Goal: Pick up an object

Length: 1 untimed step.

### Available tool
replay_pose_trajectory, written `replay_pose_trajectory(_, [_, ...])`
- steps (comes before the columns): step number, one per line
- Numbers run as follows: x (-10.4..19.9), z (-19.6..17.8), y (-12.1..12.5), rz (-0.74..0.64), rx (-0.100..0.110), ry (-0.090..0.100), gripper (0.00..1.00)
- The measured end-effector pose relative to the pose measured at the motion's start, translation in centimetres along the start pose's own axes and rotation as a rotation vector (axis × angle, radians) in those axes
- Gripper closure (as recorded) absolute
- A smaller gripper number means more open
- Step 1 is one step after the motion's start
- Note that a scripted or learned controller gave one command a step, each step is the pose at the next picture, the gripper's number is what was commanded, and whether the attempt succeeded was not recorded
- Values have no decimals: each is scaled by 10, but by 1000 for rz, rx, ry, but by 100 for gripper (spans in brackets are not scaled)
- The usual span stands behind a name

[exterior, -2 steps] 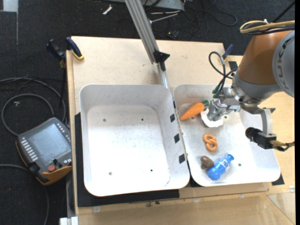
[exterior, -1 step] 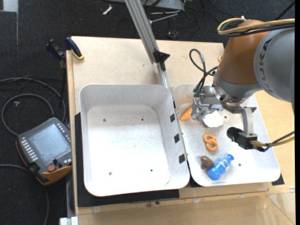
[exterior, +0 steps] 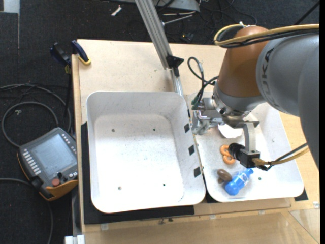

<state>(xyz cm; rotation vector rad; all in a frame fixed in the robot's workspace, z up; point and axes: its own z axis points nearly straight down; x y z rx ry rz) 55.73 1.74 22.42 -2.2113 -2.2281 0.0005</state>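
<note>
Arm (exterior: 264,70) is reaching in over the right bin (exterior: 290,188), wrist bent low. Claw (exterior: 201,120) is hanging at that bin's left wall, just beside the rim it shares with the left bin (exterior: 137,146). The wrist is blocking my line of sight, so I cannot tell whether the claw is open or closed. Nothing is showing in it.

Pickable things are all lying in the right bin, toward its near end:
- an orange piece (exterior: 226,152)
- a brown lump (exterior: 223,175) just below it
- a blue bottle-shaped piece (exterior: 237,182) lying tilted, touching or nearly touching the brown lump
- a pale white scrap (exterior: 229,132) partly under the wrist

My reading is that the approach step is under way and the grasp is not yet made. The claw is sitting off to the side of the cluster, not over any one piece.

The next move is likely calling for a shift toward the near end of the bin, centring over a single target before descending. The blue piece is looking like the easiest to catch, being the bulkiest. The brown lump crowding it is making a clean closure harder. The bin wall beside the claw is leaving little room on that side.

Table (exterior: 127,65) is carrying both bins.
</note>
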Motion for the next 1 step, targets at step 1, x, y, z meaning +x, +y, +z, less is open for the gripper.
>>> replay_pose_trajectory(1, [53, 2, -3, -1, -1, 0, 100])
